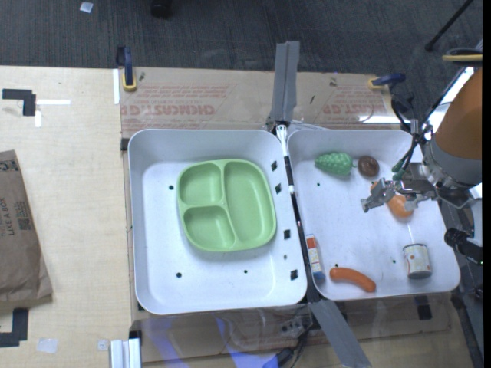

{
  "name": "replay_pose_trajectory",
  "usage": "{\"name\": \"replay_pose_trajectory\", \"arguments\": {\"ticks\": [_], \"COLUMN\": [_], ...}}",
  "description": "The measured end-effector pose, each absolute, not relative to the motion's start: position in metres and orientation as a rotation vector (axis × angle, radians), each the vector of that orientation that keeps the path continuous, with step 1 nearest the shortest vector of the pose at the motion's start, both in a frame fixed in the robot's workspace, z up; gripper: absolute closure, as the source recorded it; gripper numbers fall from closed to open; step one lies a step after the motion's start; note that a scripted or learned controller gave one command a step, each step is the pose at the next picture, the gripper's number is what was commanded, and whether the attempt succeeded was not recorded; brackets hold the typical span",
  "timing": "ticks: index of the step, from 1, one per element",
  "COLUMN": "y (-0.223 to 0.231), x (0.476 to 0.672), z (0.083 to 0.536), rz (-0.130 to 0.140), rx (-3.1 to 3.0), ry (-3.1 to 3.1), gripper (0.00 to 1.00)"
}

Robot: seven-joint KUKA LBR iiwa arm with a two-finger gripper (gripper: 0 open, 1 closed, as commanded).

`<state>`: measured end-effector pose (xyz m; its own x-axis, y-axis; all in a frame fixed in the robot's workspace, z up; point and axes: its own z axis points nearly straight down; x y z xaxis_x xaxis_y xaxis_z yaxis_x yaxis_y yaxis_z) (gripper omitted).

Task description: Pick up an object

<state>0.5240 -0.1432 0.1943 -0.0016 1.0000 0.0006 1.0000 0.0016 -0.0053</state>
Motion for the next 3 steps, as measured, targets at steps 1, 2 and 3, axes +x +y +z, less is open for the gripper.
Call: {"name": "replay_pose_trajectory", "arguments": {"ticks": [1, 2, 3], "y": [-0.202, -0.206, -0.206], "x": [0.567, 0.576, 0.576], "z": [0.160, 0.091, 0.098], "rz": [0.004, 0.002, 0.003], "rx": [-2.187, -2.085, -2.086], "ry": [-2.251, -2.348, -2.345], "gripper": [0.00, 0.00, 1.00]}}
